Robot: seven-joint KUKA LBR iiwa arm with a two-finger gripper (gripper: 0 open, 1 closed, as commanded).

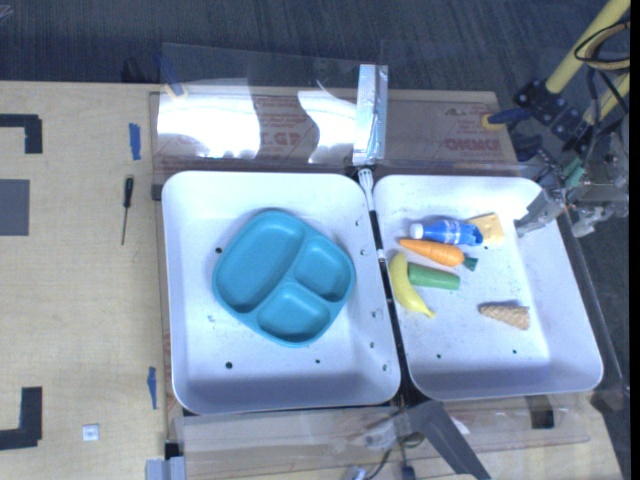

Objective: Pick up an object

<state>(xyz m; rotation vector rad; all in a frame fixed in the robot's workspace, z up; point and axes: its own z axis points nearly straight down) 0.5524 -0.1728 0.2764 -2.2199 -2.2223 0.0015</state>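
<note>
gripper sits over the far right corner of the right bin, at its rim; cannot tell its state, nothing seen in it. objects lie apart from it, clustered at the bin's left-centre: blue bottle farthest back with a yellow block at its right end, orange carrot just in front, green piece below that, banana leftmost, cone alone nearer the front. left bin holds a blue divided plate.

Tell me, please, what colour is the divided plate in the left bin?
Blue divided plate, camera view.
</note>
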